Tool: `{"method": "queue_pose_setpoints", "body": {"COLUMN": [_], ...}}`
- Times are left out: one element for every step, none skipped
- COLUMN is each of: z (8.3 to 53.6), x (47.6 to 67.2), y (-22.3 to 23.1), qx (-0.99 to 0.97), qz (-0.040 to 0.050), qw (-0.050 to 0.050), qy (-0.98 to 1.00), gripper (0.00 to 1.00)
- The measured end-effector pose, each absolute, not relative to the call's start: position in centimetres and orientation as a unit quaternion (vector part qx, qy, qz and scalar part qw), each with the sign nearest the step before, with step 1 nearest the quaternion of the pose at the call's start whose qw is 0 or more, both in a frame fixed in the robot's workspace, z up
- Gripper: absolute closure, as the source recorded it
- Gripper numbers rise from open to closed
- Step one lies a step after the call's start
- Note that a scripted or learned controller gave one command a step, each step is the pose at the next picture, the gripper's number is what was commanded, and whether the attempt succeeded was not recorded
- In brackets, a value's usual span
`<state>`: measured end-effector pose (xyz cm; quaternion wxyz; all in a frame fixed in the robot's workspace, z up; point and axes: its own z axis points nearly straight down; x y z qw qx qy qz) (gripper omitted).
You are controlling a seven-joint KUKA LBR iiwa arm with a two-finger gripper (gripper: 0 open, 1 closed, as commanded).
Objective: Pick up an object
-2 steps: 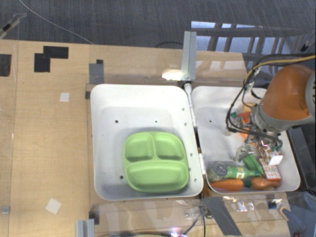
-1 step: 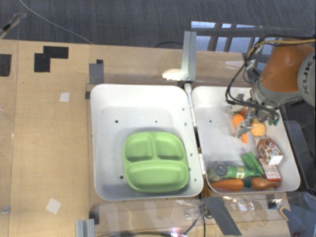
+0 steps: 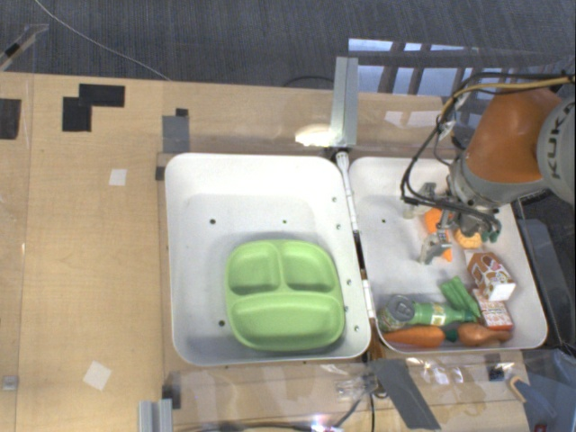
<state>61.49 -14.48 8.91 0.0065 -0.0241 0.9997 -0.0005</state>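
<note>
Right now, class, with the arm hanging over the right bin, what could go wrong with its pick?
1. The pincer hangs over bare bin floor, so closing here would likely grab nothing.
2. The orange object sits partly under the wrist and may get knocked aside.
3. The bottle, carrot and cartons crowd together, so fingers may snag neighbours.

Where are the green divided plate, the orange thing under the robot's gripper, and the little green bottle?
green divided plate (image 3: pixel 284 292), camera view, on the ridge between its compartments.
orange thing (image 3: pixel 468 237), camera view, on its visible right part.
green bottle (image 3: pixel 430 314), camera view, on its body.
</note>
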Motion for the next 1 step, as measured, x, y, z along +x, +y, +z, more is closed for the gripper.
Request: {"method": "queue_pose_setpoints", "body": {"z": [10.50], "x": [62.00], "y": [-14.38], "qx": [-0.026], "qz": [-0.0017], "qw": [0.015], "qy": [1.000], "gripper": [1.00]}}
